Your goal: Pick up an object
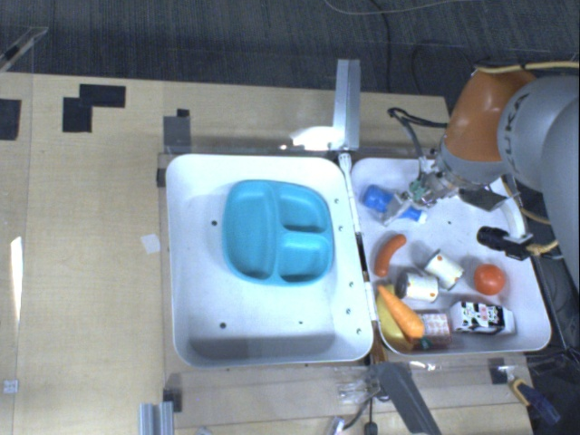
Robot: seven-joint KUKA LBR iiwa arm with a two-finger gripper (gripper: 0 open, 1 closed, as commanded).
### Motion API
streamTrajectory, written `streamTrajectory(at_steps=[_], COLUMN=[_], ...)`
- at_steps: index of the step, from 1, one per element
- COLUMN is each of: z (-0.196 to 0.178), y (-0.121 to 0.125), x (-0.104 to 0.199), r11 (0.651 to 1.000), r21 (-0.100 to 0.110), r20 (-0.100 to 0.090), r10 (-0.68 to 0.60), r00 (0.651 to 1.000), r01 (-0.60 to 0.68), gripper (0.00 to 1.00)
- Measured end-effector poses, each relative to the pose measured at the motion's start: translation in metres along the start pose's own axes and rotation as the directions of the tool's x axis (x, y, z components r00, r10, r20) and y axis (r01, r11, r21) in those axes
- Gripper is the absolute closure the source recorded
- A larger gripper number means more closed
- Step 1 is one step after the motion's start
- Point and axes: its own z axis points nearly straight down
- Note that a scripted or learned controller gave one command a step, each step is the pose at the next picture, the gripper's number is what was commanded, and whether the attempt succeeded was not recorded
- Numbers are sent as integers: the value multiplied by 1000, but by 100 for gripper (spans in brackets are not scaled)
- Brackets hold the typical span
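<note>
The right bin [535, 333] holds several small items. A blue object [376, 197] lies at its back left, and my gripper [417, 198] hangs low just to the right of it, over another small blue piece [410, 213]. An orange-red sausage shape [390, 254] lies in front of these. Two white cups [442, 267] [419, 286] rest mid-bin, with a red tomato [489, 279] to their right. A carrot [404, 313] and a banana [390, 323] sit at the front left, beside a black-and-white carton [481, 317].
The left bin [195, 333] holds a blue divided plate [276, 229]. A metal post [347, 107] stands behind the wall between the bins. The grey arm with its orange band [480, 116] covers the right bin's back right corner. Cables trail behind.
</note>
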Motion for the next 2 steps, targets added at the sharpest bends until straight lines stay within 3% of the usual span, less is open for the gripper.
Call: streamTrajectory(at_steps=[1,2], z=[-11,-82], y=[1,-2], x=[2,-30], r11=[1000,970], r21=[3,4], r20=[-4,0], r10=[-4,242], r00=[1000,970], r01=[4,-242], gripper=[100,100])
